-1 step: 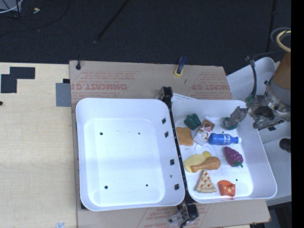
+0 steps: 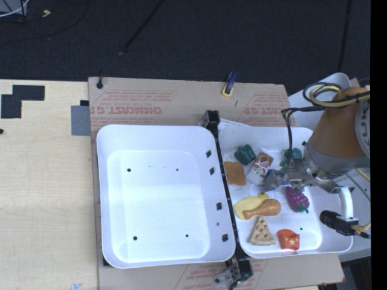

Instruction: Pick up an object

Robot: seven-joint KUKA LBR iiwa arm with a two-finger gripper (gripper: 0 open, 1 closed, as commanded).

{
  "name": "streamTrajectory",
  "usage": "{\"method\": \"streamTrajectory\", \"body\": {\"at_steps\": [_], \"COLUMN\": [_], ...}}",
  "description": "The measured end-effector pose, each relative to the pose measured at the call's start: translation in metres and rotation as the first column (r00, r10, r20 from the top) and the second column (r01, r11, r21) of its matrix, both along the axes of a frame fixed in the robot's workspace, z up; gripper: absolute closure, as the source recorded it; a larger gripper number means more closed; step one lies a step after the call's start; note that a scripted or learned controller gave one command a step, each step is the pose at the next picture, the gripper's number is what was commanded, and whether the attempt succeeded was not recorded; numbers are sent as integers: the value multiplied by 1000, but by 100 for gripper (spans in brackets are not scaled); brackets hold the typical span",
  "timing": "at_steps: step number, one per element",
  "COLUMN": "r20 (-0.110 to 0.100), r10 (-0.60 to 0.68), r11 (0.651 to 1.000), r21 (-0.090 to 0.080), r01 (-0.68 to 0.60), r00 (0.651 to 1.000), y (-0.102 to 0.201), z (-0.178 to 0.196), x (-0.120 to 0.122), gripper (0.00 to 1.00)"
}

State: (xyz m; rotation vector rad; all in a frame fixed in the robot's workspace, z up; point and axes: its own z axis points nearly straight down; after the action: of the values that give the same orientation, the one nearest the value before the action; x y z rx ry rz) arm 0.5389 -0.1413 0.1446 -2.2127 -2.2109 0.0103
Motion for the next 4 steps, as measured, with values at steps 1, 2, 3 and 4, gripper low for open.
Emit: {"method": "streamTrajectory", "body": {"at_steps": [1,2,3,4], "r20": [12,8,13,11], "r10": [4,3,0,0], "r11": [1000,1000,1000,1000], "r21": [-5,-5,-7,-6], "r01": [-4,-3,0,0], "r00": [1000,1000,1000,1000], "y": [49,59,57,56], "z": [-60,-57,-45,-36], "x": [20,81,80,80], "gripper": [0,0,100,100]}}
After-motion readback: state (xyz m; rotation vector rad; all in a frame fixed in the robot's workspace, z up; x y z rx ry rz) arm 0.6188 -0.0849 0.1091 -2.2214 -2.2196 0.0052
